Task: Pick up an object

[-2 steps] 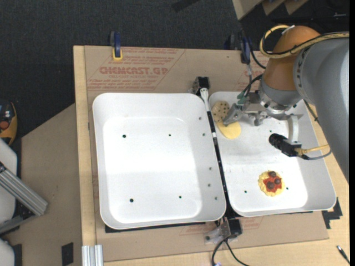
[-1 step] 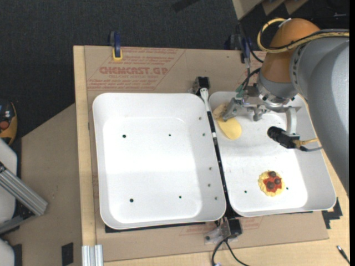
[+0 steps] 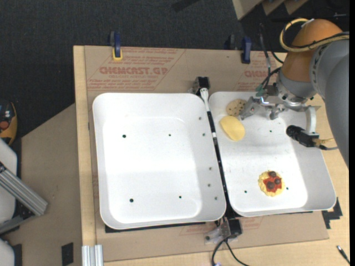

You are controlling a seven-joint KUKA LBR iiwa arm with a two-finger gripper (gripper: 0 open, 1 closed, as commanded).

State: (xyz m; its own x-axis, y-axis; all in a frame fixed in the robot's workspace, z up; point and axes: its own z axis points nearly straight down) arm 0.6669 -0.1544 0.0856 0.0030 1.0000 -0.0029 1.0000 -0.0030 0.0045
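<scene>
Setting: dark carpeted floor around a brown board-topped desk (image 3: 166,65). Red print on the board reads "CHEMCAST G.P" behind the left bin, and repeats, partly hidden, behind the right one. Two blue clamps (image 3: 116,42) grip the desk's far edge.

Containers: two shallow white plastic bins set side by side, touching along a black hinge strip.
- Left white bin (image 3: 111,148): nothing but small dark dots on its floor.
- Right white bin (image 3: 310,170): three items. A pale yellow oval lump like a lemon (image 3: 233,128) near the far left corner; a tan speckled cookie-shaped disc (image 3: 236,107) just behind it, close to the far rim; a small round yellow toy pizza with red and dark toppings (image 3: 271,183) toward the near side, well apart from the other two.

Arm: grey with an orange band, reaching in from the right. Its metal two-finger hand (image 3: 260,105) hangs over the far part of the right bin, just beside the cookie disc. Whether its fingers are apart or together cannot be told; nothing is seen between them. A black cable fitting (image 3: 301,134) juts out below the wrist.

Surroundings: an aluminium rail (image 3: 22,190) at the left edge; black cable at the near desk edge.
</scene>
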